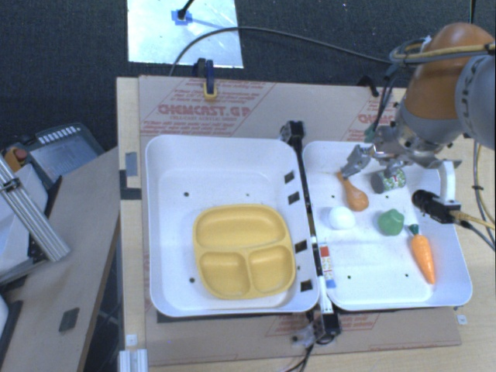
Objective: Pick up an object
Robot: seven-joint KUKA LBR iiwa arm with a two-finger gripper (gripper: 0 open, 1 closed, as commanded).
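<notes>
Two fingers of the end effector (375,167) straddle nothing, above the right bin (403,289).

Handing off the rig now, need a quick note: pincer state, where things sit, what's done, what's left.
Pincer: low over the back of the right bin; grip state unreadable, nothing seen held.
Right bin: drumstick and a small speckled item beside the pincer, white ball, green piece, carrot.
Left bin: yellow tray.
Done: arm is over the objects.
Left: grasp one and lift.
</notes>
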